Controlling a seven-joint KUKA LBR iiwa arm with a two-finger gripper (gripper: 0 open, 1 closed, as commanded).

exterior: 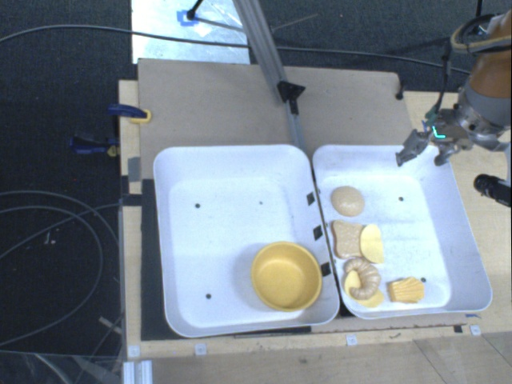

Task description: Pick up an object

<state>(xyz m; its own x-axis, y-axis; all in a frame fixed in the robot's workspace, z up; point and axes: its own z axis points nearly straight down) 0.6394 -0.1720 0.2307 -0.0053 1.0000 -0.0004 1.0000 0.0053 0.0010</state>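
Observation:
My gripper (423,152) hangs over the far right corner of the right bin (436,206), its two dark fingers spread open with nothing between them. Below and to its left, in that bin, lie a round beige bun (348,200), a slice of toast (346,238), a yellow wedge (372,243), a curled croissant-like piece (363,278) and a ridged yellow chip (406,290). A yellow bowl (286,275) sits in the near right part of the left bin (208,190).
A slanted grey pole (264,38) with a black clamp crosses the board behind the bins. Blue and yellow clamps (120,126) grip the board's left edge. Cables lie on the dark floor at the left.

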